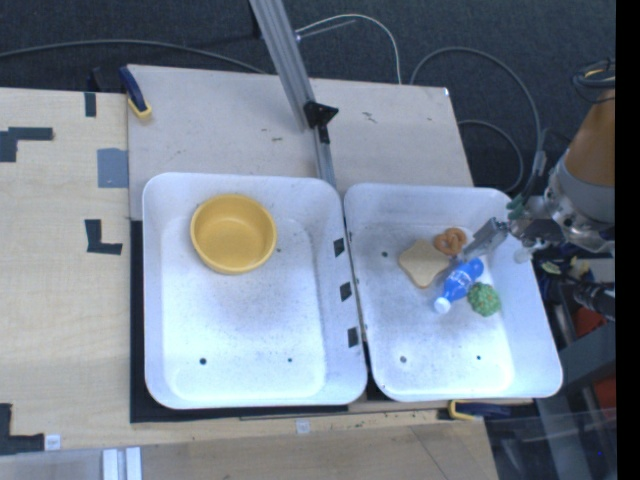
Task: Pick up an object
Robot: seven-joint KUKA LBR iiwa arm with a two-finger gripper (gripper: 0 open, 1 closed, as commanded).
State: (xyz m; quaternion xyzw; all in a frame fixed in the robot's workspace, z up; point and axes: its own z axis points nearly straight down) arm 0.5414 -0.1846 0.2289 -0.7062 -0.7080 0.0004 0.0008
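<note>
In the right bin (430,368) lie a tan bread-like slice (424,261), a small orange-brown pastry (451,239), a blue bottle with a white cap (458,282) and a green broccoli-like piece (484,299). They cluster in the bin's upper right part. My gripper (492,234) reaches in from the right over the bin's right rim. It sits just right of the pastry and above the blue bottle. Nothing shows between its fingers.
The left bin (240,358) holds a yellow bowl (234,232) in its upper left. A grey metal pole (290,58) slants down to the gap between the bins. Cables lie on the dark floor beyond the bench. A blue and yellow clamp (134,92) sits at the bench's far left corner.
</note>
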